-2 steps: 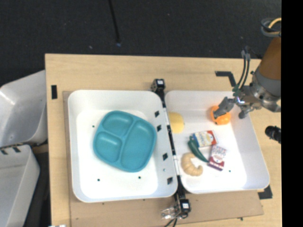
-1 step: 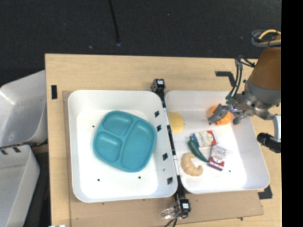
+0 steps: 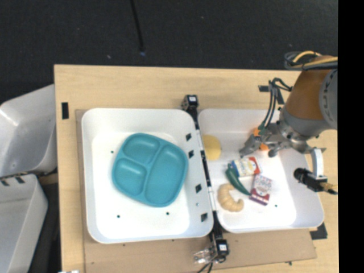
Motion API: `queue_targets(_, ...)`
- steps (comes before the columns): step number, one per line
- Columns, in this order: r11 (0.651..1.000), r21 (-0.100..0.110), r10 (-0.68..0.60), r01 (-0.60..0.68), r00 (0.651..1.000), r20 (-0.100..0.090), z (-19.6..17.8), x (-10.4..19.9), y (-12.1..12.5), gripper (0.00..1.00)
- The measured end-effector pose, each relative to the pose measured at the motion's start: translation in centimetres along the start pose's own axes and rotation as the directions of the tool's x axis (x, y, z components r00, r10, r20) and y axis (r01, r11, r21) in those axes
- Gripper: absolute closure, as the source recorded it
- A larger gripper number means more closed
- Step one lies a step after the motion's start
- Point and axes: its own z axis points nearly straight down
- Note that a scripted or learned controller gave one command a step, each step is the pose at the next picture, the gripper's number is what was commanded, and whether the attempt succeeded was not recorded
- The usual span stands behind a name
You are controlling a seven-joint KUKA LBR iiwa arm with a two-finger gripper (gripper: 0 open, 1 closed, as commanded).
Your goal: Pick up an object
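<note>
From above, the camera view takes in two shallow white bins side by side on a pale wooden bench (image 3: 131, 87). The left bin (image 3: 96, 209) holds one thing: a teal divided plate (image 3: 150, 169) with three compartments, lying flat near the bin's middle.

The right bin (image 3: 304, 212) holds five loose things. One yellow round object (image 3: 212, 148) lies against the bin's left wall, near the divider. One pale croissant-shaped piece (image 3: 230, 198) lies toward the near left corner. One dark green curved piece (image 3: 236, 182) lies just above the croissant, slanting toward the middle. One small white and red packet (image 3: 246, 166) sits touching the green piece's upper end. One red and white patterned pouch (image 3: 261, 187) lies just right of the green piece.

The single arm (image 3: 310, 104), grey with an orange band, reaches in from the right, and its gripper (image 3: 259, 144) is down over the upper part of the right bin, just above the packet. A small orange spot shows at the gripper, too small to identify. Whether the jaws are apart or together cannot be told.

The bench stands on a dark floor (image 3: 170, 21), and white plastic bins (image 3: 25, 135) sit at the far left.
</note>
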Motion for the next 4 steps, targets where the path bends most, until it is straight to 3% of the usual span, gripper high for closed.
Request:
queue_targets(1, 1.0, -0.007, 0.002, -0.002, 1.0, 0.002, -1.5, -0.2, 0.1, 1.0)
queue_targets(2, 1.0, -0.011, 0.0, 0.0, 1.0, 0.002, -8.0, -0.6, 0.3, 1.0)
queue_targets(4, 1.0, -0.008, -0.001, 0.001, 1.0, 0.001, -15.5, -1.5, 0.0, 1.0)
